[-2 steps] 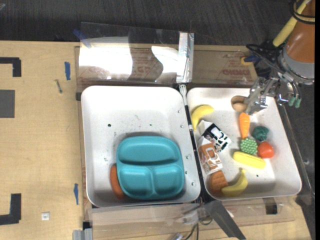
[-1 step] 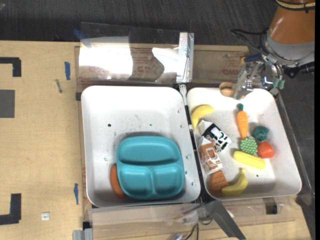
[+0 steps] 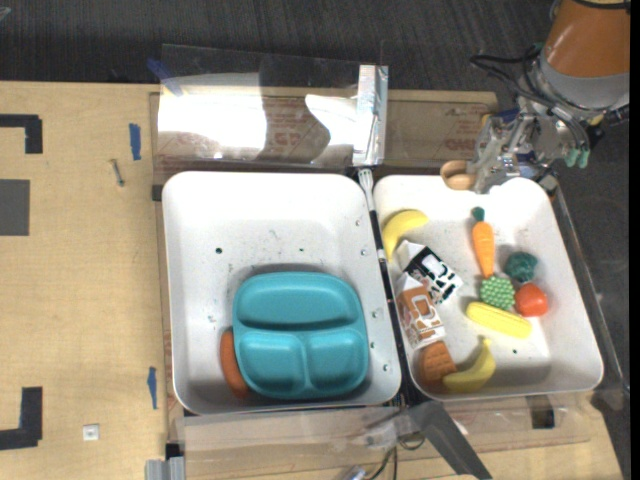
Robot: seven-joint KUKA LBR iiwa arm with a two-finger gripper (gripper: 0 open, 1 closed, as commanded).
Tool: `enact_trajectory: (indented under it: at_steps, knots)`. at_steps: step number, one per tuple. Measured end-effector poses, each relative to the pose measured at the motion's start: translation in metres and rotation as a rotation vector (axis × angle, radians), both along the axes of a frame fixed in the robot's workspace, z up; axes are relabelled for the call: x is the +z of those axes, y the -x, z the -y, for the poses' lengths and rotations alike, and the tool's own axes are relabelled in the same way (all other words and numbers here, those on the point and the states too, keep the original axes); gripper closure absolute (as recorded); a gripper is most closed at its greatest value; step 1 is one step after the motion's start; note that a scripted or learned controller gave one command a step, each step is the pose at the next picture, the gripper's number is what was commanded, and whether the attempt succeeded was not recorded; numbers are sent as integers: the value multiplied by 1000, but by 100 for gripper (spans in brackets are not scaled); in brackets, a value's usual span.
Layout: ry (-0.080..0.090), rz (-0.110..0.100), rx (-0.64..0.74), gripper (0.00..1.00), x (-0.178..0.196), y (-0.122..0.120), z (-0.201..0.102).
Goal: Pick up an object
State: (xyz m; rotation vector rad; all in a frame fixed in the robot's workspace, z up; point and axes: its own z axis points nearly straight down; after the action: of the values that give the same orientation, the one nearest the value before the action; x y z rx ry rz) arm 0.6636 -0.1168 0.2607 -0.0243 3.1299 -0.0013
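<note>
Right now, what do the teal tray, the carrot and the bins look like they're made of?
Teal tray: likely molded plastic, smooth and matte, one even color with rounded compartments. Carrot: probably a plastic toy, with flat uniform orange and a stiff green top. Bins: seemingly thin white plastic, slightly glossy, with rounded formed corners and scuff specks.

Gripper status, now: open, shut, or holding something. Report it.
Two-finger gripper: cannot be told; it hovers at the far rim of the right shallow white bin, beside a small tan egg-shaped object.

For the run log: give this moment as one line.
gripper: above right bin far rim | beside: tan object | carrot: lying in bin
</note>
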Motion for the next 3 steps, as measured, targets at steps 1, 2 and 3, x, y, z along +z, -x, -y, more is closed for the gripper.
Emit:
enact_trajectory:
  at_steps: [1,2,3]
  knots:
    - [0,-1,0,0,0,0,0]
    - [-2,-13,9,0,-154,4,63]
    - [2,-2,17,0,-171,15,78]
